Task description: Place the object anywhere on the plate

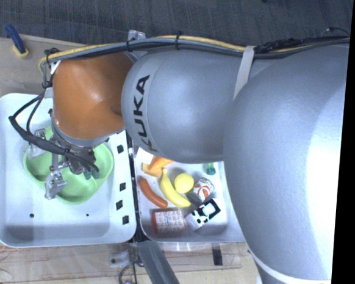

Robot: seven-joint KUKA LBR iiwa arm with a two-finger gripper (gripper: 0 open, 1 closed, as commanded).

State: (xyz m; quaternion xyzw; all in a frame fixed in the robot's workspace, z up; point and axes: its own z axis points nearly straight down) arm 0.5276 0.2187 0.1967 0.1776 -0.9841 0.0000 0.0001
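A light green plate (105, 166) lies in the left white bin (48, 226), largely covered by the arm's wrist. My gripper (55, 184) hangs over the plate's left part, its metal fingers pointing down toward the plate's front left rim. No object shows between the fingers or on the bare part of the plate. The grey arm with its orange band (86, 97) hides the back of the left bin.
The right bin (219, 230) holds several toy items: a banana (172, 192), a yellow lemon (184, 182), a red sausage (152, 193), an orange piece (157, 165), a red box (168, 220), a black and white cube (204, 211) and a small can (204, 187). The divider (128, 189) runs between the bins.
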